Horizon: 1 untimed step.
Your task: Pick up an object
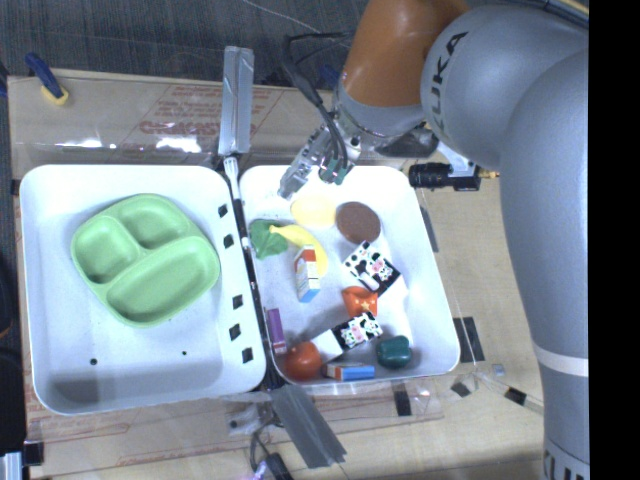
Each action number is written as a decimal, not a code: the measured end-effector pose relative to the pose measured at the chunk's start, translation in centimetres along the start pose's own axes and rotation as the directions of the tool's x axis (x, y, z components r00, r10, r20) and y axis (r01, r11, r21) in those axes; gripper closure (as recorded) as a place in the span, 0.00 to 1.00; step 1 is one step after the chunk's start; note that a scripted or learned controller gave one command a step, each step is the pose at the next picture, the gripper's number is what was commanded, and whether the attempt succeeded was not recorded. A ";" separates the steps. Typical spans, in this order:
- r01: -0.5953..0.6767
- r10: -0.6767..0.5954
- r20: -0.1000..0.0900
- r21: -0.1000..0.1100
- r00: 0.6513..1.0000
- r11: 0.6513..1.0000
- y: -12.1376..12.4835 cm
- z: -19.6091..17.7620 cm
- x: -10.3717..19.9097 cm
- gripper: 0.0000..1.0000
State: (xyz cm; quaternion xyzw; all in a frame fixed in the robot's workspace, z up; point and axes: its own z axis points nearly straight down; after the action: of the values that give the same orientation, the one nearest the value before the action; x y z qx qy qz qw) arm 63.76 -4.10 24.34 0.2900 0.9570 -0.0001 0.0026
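My gripper (pixel 316 173) hangs over the far left part of the right bin (pixel 432 268), open, with nothing between its fingers. Just below it lie a pale yellow round piece (pixel 313 209) and a brown disc (pixel 357 220). Further toward the front are a yellow banana (pixel 300 235) beside a green leafy piece (pixel 265 238), a small white, orange and blue carton (pixel 308 273), two cow-patterned boxes (pixel 372 265) (pixel 357 330), an orange piece (pixel 360 300), a red tomato (pixel 303 360) and a dark green item (pixel 394 351).
The left bin (pixel 40 298) holds a green divided plate (pixel 147 258). A metal divider bar (pixel 236 98) runs between the bins at the back. The grey arm (pixel 500 88) with its orange band covers the upper right.
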 end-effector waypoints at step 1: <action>-0.125 0.126 -0.007 0.005 0.992 0.992 -3.8 1.9 2.5 1.00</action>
State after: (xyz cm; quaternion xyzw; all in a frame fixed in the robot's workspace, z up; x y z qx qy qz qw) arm 59.57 -5.92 22.38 0.3496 0.9369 -0.0011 -0.0015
